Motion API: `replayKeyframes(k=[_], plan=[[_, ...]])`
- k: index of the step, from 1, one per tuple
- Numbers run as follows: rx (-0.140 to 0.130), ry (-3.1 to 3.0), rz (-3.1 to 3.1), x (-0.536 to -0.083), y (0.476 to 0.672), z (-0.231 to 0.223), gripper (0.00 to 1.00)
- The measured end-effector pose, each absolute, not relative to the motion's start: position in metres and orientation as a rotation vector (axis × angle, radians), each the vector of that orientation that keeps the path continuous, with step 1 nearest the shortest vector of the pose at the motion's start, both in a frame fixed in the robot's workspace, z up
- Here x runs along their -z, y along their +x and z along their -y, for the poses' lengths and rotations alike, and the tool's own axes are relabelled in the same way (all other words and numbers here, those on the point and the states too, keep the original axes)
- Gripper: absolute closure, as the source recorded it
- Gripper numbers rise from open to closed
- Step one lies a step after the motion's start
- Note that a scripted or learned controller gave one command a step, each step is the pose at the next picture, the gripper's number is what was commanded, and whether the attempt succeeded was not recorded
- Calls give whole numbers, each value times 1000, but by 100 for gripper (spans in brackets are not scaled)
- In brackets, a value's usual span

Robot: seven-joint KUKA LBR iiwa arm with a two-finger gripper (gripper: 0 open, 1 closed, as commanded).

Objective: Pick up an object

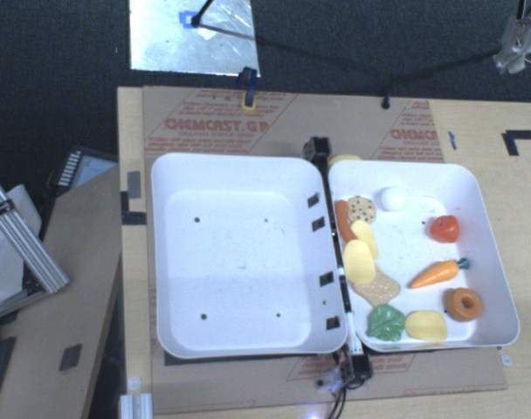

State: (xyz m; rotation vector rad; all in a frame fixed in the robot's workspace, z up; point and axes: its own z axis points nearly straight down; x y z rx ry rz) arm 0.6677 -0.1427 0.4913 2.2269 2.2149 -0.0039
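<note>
The right bin (484, 234) holds several toy foods. Among them are a red tomato (444, 228), an orange carrot (436, 273), a brown donut (463, 304), a yellow lemon (425, 324) and a green leafy piece (386, 322). Along the bin's left side lie a tan cracker (376, 286), two pale yellow pieces (360, 260), a speckled cookie (361, 207) and an orange sausage (341, 219). A white egg (393, 198) sits at the back. My gripper (519, 46) is at the top right corner, beyond the bench's far edge and far from the foods.
The left bin (239, 251) adjoins the right one on a brown cardboard sheet (222, 125). A silver foil sheet (193, 23) lies at the back, with a blue and yellow clamp (247, 90) below it. A metal frame (21, 243) stands at the left.
</note>
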Motion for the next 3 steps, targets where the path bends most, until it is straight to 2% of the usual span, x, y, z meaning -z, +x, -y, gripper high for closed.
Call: replayKeyframes(k=[1, 2, 3], plan=[[8, 2221, -2236, -343, 668, 93, 100], [-17, 2205, -2218, -475, 669, 85, 100], [-8, 2211, -2223, -518, 669, 76, 100]])
